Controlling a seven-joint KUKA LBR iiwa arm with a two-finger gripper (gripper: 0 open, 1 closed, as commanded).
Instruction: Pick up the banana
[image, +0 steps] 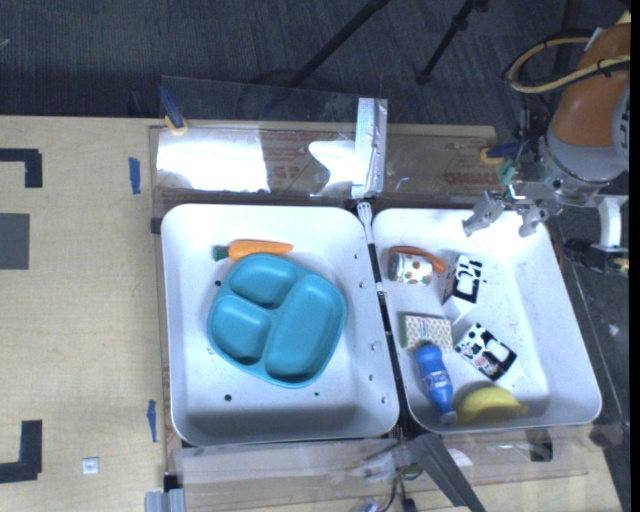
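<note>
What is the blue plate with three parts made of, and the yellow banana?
The blue three-part plate in the left white bin looks like smooth moulded plastic: even colour, rounded edges, soft sheen. The yellow banana in the right white bin looks matte; real fruit or plastic toy, I cannot tell.

Two white bins side by side, left bin (185, 330) and right bin (560, 300). One blue divided tray (277, 318), one carrot (260, 248). Over right: one banana (488, 402), one blue bottle (434, 376), two black-and-white patterned pieces (466, 279) (485, 349), one speckled card (428, 329).
</note>
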